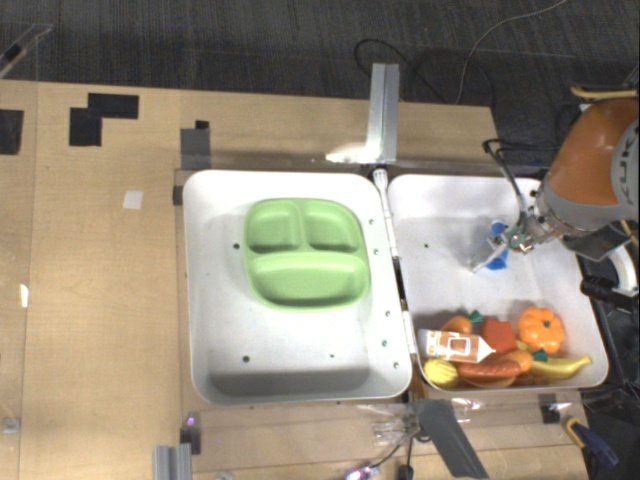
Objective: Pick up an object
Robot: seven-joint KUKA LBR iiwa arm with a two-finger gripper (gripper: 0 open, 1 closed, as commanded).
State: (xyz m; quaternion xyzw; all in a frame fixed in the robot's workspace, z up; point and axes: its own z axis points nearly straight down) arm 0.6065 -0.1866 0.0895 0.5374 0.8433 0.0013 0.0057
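Note:
Toy foods lie heaped along the front of the right bin (440,218): an orange pumpkin (541,330), a yellow banana (562,367), a red piece (500,336), a white packet with an orange label (455,345), a long orange-red piece (490,371) and a yellow lemon (439,372). My gripper (497,249) hangs over the bare middle of that bin, behind the heap and apart from it. It points down and left from the grey arm (590,183). I see nothing held in it.
A green three-compartment plate (305,251) lies in the left bin (215,358). A metal post (384,108) stands behind the wall where the two bins meet. Black cables (500,158) run behind the right bin near the arm.

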